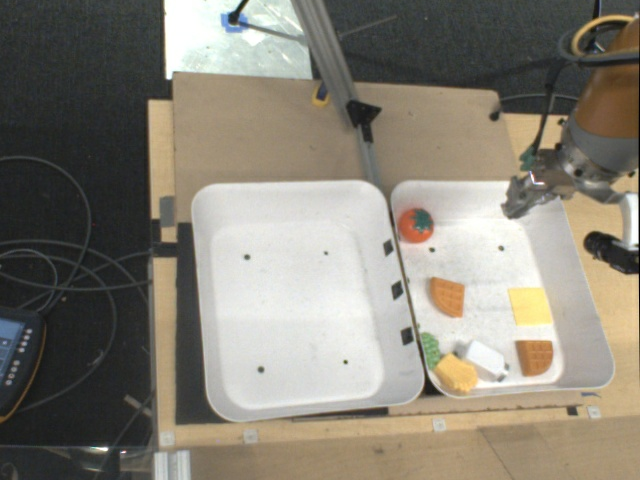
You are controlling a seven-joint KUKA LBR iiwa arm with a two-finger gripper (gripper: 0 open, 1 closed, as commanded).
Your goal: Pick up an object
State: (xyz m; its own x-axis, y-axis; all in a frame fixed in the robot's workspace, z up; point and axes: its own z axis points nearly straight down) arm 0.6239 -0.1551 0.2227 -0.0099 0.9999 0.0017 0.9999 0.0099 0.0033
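Observation:
The right bin point(575, 268) holds a red tomato toy point(416, 225) at its far left. An orange wedge point(448, 296) sits mid-bin, with a yellow square slice point(529, 306) and an orange waffle piece point(535, 357) to its right. At the near edge lie a white block point(485, 358), a yellow chunk point(457, 374) and a green piece point(429, 347). My gripper point(520, 199) hangs over the bin's far right corner, away from all the toys, with nothing seen in it.
The left bin point(215, 298) lies beside the right one. A slanted metal pole point(330, 53) crosses the bench at the back. Cables point(60, 258) and a pendant point(15, 353) lie on the floor to the left.

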